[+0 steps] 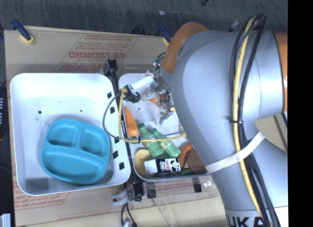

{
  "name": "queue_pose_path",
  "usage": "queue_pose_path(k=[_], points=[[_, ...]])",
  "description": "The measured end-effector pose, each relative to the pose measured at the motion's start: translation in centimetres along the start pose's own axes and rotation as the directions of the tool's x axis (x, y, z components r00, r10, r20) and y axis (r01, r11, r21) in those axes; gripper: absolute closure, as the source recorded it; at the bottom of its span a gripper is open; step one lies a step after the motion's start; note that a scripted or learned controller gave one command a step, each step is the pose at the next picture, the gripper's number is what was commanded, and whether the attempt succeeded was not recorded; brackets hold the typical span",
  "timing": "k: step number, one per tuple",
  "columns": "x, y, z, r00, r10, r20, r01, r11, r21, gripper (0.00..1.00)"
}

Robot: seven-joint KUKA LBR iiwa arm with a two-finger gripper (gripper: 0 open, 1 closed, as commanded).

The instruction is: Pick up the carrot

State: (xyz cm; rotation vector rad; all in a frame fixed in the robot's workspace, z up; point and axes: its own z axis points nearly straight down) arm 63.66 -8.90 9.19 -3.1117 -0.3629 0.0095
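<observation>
The carrot [130,122] lies along the left wall of the right bin [128,80], its length running near to far, just beside the divider between the two bins. Nothing has lifted it — it rests on the bin floor among the other clutter, so as far as I can judge the pick is not yet done.

The gripper [164,104] hangs low over the far half of the same bin, a little to the right of the carrot and apart from it. How it is set I cannot tell — the big grey arm [215,108] crowds over it. To my eye the reach and the grasp are both left to do.

Near the carrot's near end sit some green pieces [159,144] and a small black-and-white carton [167,165]. The left bin [19,123] holds a blue divided tray [74,150].

For writing: red print on the cardboard [98,50] behind the bins reads "CHEMCAST" plus letters too faint to make out, and "UKA" shows on the arm's base at the near right.
</observation>
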Motion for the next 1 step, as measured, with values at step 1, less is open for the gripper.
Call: queue_pose_path(k=[1], points=[[-8.06,-3.96,-10.28,1.000,-0.007,-0.004,0.007,1.000,-0.002,0.00]])
